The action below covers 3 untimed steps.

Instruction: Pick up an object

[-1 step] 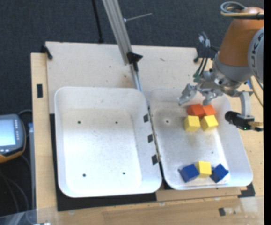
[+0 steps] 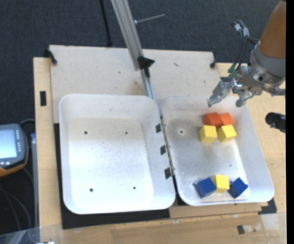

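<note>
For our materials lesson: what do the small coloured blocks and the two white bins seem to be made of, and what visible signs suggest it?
Coloured blocks: likely painted wood or solid plastic, though the view leaves it open. They show flat matte faces, crisp edges and even orange, yellow and blue colour.
White bins: probably moulded plastic. They have rounded corners, smooth shallow walls and a dull, scuffed, speckled floor.

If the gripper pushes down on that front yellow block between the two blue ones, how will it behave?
The yellow block looks rigid and flat-faced, so it should slide, not roll. It sits tight between two blue blocks, so the fingers would likely nudge those too. It looks small and probably light. The gripper hovers at the right bin's far edge.
</note>
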Each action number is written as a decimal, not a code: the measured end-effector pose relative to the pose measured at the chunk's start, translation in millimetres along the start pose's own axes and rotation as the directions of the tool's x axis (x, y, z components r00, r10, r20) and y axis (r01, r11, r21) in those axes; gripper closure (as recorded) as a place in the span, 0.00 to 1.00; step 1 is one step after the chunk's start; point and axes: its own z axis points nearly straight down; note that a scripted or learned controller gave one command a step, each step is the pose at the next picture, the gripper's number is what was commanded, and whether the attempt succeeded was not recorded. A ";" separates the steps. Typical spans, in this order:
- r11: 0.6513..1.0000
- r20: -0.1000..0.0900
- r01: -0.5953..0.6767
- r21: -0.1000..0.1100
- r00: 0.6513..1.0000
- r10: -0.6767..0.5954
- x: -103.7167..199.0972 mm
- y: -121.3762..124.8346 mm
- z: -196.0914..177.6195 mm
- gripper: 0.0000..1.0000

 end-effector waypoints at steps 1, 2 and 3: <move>1.000 -0.001 0.001 0.012 1.000 -0.001 15.8 17.3 39.9 0.00; 1.000 0.000 -0.003 0.011 1.000 0.003 10.5 -18.2 42.3 0.00; 1.000 0.002 -0.005 0.012 1.000 0.005 -46.8 48.1 105.9 0.00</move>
